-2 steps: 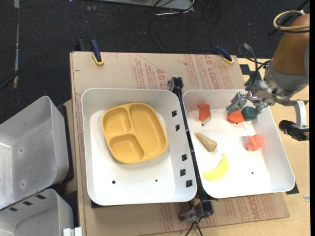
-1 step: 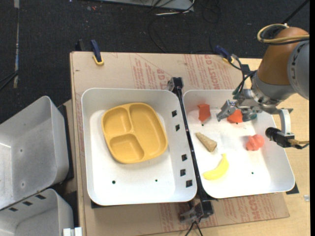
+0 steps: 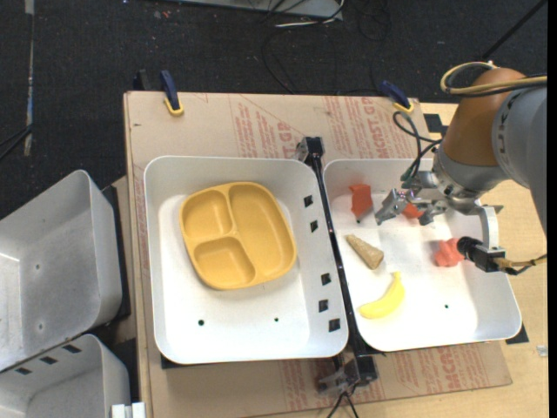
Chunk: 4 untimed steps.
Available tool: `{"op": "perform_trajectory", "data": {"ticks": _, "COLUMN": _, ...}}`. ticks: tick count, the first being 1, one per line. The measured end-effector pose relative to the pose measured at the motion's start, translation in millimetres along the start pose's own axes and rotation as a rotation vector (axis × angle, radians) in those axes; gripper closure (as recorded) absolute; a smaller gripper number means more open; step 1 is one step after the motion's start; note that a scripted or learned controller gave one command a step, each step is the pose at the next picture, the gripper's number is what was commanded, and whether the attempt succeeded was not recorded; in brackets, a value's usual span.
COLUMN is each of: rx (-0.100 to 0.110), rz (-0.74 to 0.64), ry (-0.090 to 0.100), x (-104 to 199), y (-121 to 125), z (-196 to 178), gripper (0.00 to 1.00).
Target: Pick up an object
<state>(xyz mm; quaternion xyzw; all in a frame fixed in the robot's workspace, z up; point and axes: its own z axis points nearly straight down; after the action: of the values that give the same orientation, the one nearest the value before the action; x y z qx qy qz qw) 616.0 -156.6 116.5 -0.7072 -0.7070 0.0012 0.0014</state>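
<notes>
The right bin [image 3: 487, 320] holds a yellow banana [image 3: 385, 299], a tan wedge-shaped piece [image 3: 366, 251], a red block [image 3: 361, 199] near the back left and a small red piece [image 3: 447, 253] toward the right. My gripper [image 3: 393, 207] hangs over the back of this bin, just right of the red block and above the tan wedge. Its fingers [image 3: 385, 212] point left and stand apart with nothing between them.
The left bin [image 3: 165, 320] holds a yellow divided plate [image 3: 237, 233]. A black divider [image 3: 329, 251] runs between the two bins. Empty white bins [image 3: 52, 251] stand off the bench at the left. Cables trail near the arm at the right.
</notes>
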Motion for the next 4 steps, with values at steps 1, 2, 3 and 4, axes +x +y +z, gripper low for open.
{"op": "perform_trajectory", "data": {"ticks": 1, "rx": -0.001, "rz": 0.0, "ry": 0.0, "x": 0.7, "y": -0.2, "z": 25.8, "gripper": 0.0}}
{"op": "perform_trajectory", "data": {"ticks": 2, "rx": -0.005, "rz": -0.001, "ry": -0.001, "x": 0.6, "y": 1.0, "z": 13.6, "gripper": 1.0}}
{"op": "perform_trajectory", "data": {"ticks": 3, "rx": -0.011, "rz": -0.003, "ry": -0.002, "x": 7.7, "y": -4.7, "z": -42.5, "gripper": 1.0}}
{"op": "perform_trajectory", "data": {"ticks": 4, "rx": -0.009, "rz": -0.004, "ry": -0.002, "x": 12.2, "y": -8.6, "z": -87.8, "gripper": 1.0}}
